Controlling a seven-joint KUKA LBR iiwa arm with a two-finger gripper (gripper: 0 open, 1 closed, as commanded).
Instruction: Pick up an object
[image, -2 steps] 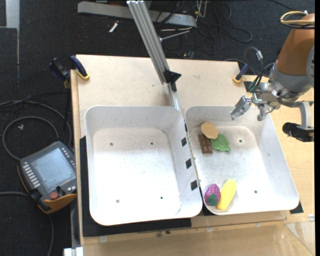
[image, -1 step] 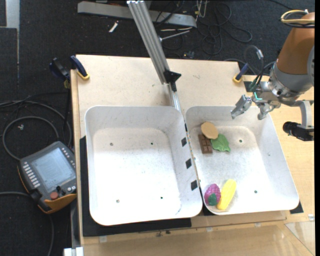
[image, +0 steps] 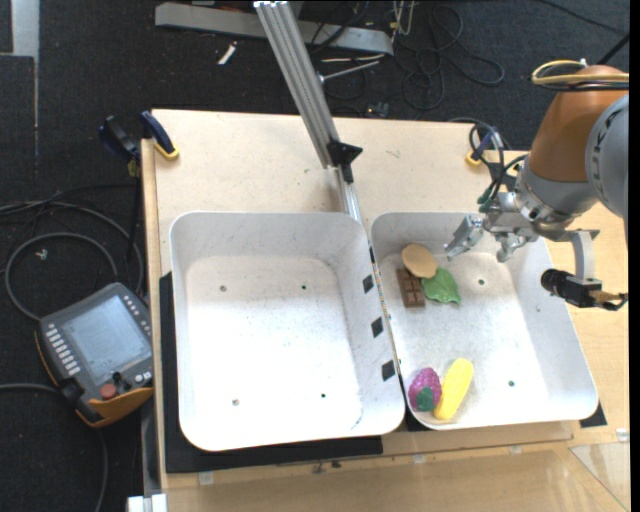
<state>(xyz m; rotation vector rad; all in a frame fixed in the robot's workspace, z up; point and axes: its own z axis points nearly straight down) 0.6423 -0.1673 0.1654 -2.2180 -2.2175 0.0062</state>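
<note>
In the right bin (image: 545, 345) lie a tan round piece (image: 420, 261), a brown chocolate bar (image: 411, 290) and a green leafy piece (image: 441, 288), clustered near the bin's far left. At the bin's near left sit a yellow corn cob (image: 454, 388) and a pink-and-green fruit (image: 425, 388). My gripper (image: 486, 241) hangs over the far part of the right bin, to the right of the tan piece, open, with nothing between its fingers.
The left bin (image: 195, 330) lies beside the right one. A slanted metal pole (image: 305, 85) runs down to the divide between the bins. Clamps sit at the bench's far corners (image: 155, 135). A teach pendant (image: 95, 350) lies on the floor at left.
</note>
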